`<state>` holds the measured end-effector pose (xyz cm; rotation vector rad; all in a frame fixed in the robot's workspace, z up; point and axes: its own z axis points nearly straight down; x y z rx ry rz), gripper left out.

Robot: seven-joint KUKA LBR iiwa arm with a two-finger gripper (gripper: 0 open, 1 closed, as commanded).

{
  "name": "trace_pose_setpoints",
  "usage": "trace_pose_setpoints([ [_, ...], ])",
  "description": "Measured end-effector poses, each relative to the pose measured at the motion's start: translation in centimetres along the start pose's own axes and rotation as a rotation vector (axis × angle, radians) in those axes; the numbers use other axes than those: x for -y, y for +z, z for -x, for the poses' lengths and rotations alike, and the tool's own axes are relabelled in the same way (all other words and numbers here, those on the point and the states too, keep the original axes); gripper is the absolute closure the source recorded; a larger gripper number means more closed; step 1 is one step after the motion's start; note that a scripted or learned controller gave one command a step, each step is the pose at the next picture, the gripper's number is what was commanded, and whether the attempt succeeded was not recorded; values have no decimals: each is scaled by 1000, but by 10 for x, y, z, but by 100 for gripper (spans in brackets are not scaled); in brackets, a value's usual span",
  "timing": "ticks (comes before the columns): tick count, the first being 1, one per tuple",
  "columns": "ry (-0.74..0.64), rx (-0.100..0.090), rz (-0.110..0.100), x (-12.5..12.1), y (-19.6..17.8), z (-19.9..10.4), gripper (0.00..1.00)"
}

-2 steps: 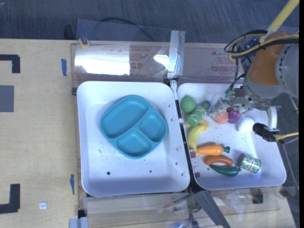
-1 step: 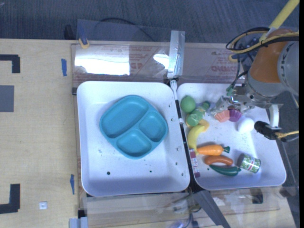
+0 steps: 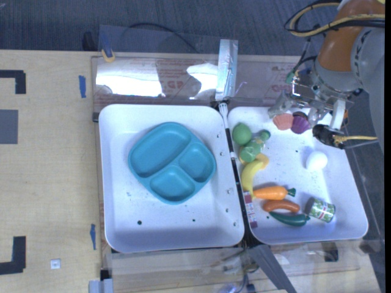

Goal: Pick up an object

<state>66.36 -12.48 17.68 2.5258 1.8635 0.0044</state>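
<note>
My gripper (image 3: 294, 110) hangs over the far edge of the right bin (image 3: 348, 188), under the grey wrist with its orange band. Directly below it sit a pink piece (image 3: 282, 122) and a purple piece (image 3: 300, 124), side by side; whether either is touched I cannot tell. Further into the bin lie a white egg (image 3: 316, 160), a green round fruit (image 3: 241, 133), a yellow banana (image 3: 251, 171), an orange carrot (image 3: 270, 193), a red chili (image 3: 282, 206), a dark green pepper (image 3: 292, 219) and a small green can (image 3: 321, 210).
The left bin (image 3: 116, 218) holds a blue divided plate (image 3: 173, 162). A ridge (image 3: 232, 163) separates the two bins. A shiny foil strip (image 3: 159, 78) runs along the back. Cables (image 3: 342, 140) trail from the wrist over the right bin's far right corner.
</note>
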Motion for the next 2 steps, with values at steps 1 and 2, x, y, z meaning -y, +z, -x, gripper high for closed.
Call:
trace_pose_setpoints([
  [1, -58, -1, -5, 65, -9, -58, 100],
  [2, -285, -1, -5, 98, -44, -57, 100],
])
